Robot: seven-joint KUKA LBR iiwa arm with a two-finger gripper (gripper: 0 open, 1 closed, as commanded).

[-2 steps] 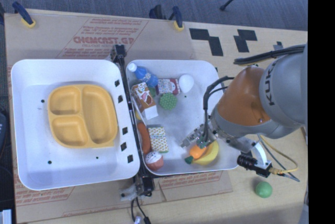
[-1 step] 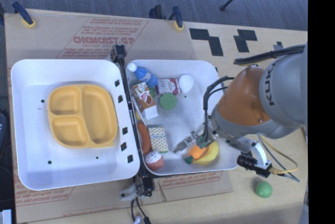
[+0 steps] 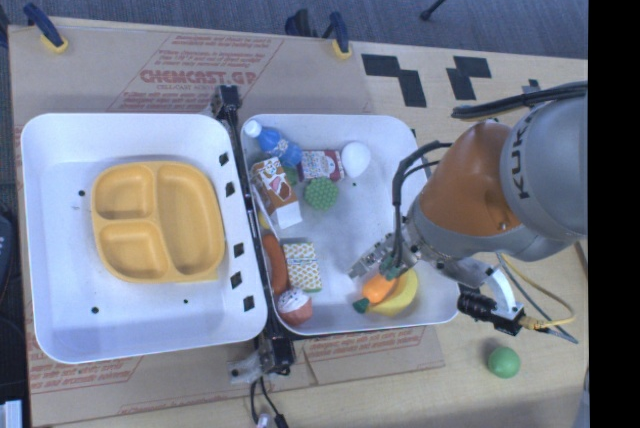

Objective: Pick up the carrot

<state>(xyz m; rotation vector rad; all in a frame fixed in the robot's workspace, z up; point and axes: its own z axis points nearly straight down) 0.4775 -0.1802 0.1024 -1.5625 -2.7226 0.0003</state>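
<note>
The carrot is small and orange with a green top. It lies in the right bin near the front right corner, leaning against a yellow banana. My gripper hangs from the grey and orange arm, just above and touching or nearly touching the carrot's upper end. The wrist hides much of the gripper, and the carrot rests on the bin floor.
The right bin's left half holds a blue bottle, a white egg, a green ball, small cartons, a sausage and a patterned box. A yellow divided tray sits in the left bin. A green ball lies on the bench.
</note>
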